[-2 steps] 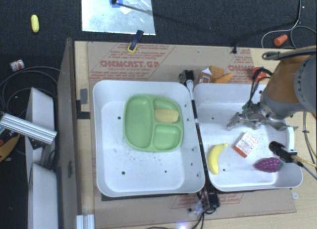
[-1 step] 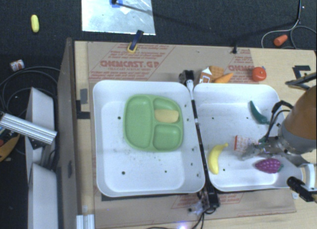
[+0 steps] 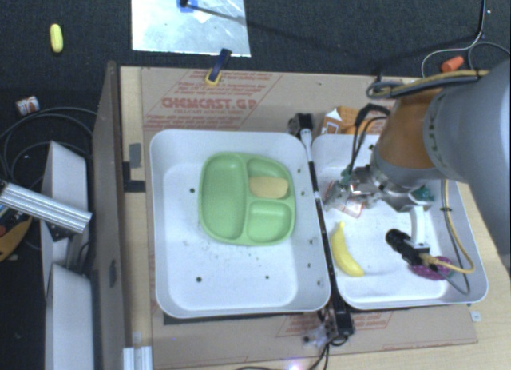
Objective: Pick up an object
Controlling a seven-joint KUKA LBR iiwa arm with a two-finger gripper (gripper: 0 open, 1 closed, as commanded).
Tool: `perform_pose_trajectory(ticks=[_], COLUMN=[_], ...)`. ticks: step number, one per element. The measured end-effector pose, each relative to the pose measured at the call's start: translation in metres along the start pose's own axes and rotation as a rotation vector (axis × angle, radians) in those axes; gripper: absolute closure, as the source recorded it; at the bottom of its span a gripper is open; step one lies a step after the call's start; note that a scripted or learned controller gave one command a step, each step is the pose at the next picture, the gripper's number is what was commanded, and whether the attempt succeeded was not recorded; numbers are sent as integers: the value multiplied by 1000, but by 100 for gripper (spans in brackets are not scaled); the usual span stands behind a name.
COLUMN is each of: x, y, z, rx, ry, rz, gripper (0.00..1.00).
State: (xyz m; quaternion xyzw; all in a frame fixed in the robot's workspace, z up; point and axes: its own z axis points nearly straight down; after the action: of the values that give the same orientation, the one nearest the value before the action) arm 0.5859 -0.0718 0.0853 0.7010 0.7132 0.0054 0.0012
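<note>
The 2 white bins sit side by side on a sheet of cardboard (image 3: 207, 101) with red print. The arm (image 3: 455, 133) comes in from the right, its orange band above the wrist, and reaches over the right bin (image 3: 383, 288). The gripper (image 3: 351, 188) hangs low over that bin's upper left corner, close to the wall shared with the left bin (image 3: 172, 224). From here I can't tell whether it is apart or together, and I see nothing clamped in it.

Just below the gripper lies a small pale scrap (image 3: 350, 207) with some red on it, too blurred to name. A banana (image 3: 345, 250) lies on the floor of the right bin, near the left wall and below the scrap, with one tip pointing up toward the gripper and clear of it. A purple thing (image 3: 431, 268) rests toward the bin's lower right, well apart from the banana.

In the left bin a green plate (image 3: 227, 200) with 3 compartments lies flat near the middle. A yellow lump (image 3: 269, 188) sits in its upper right compartment.

Beyond the bench, a silver sheet (image 3: 188, 9) lies on the dark floor.
</note>
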Motion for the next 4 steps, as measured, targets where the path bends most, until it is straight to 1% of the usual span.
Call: perform_pose_trajectory(ticks=[1,2,3,4], x=[-46,-10,-27,-24], y=[74,84,65,70], z=[0,1,1,1], rx=[0,5,9,7], ry=[-9,-5,-7,-6], rz=[12,9,17,14], gripper=[0,0,0,0])
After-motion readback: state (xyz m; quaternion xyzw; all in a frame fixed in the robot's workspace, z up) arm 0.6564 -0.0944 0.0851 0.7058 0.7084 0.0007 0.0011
